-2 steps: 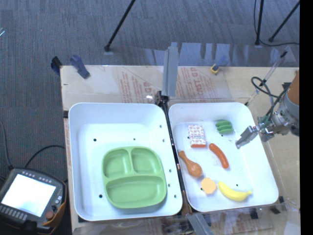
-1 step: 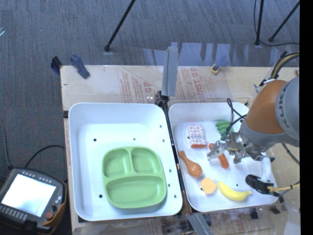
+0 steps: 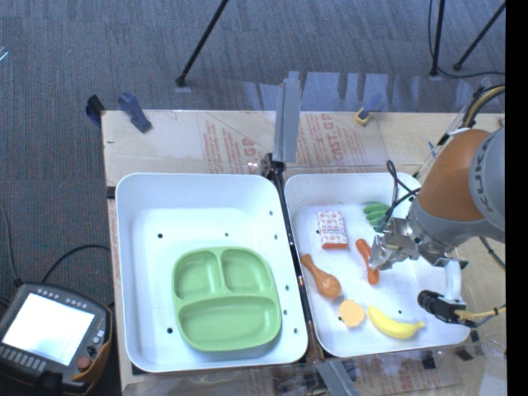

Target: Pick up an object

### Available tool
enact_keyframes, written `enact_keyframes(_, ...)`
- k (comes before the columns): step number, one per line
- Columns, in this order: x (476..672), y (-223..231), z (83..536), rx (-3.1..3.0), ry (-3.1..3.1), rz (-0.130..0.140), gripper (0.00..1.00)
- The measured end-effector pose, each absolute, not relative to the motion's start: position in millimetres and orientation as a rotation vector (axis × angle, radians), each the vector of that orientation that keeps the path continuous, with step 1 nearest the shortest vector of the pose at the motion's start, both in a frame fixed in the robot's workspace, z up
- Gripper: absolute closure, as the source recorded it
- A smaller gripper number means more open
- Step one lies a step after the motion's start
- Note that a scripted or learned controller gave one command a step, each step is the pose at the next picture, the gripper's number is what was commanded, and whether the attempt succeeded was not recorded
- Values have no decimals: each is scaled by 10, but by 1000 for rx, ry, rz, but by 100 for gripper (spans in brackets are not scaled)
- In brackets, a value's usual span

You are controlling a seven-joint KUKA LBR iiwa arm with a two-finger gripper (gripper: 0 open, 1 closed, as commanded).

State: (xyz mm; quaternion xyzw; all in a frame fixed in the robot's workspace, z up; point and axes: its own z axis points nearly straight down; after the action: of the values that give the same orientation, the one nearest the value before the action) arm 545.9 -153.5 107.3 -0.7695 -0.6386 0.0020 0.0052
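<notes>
Gripper (image 3: 381,260): hovering over the carrot (image 3: 366,259) (banana (image 3: 394,322) lying nearer the camera); finger state unreadable; approach step, descent and closing pending.

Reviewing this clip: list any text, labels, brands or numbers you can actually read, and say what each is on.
Nothing is legible enough to quote.
Cardboard sheet under the bins: red printed lettering, seen upside down, too blurred to read.
Small red and white packet in the right bin: some print on it, too small to read.
Handheld screen at lower left: glowing white, no characters visible.
</notes>
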Motion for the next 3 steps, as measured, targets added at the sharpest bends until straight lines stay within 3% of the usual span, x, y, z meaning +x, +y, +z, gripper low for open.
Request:
enact_keyframes(1, 5876, -1360, 872, -2842, -1331, 4, 100)
enact_keyframes(2, 5747, -839, 852, -2979, -979, 12, 100)
enact_keyframes(3, 5748, -836, 853, -2978, -981, 12, 0)
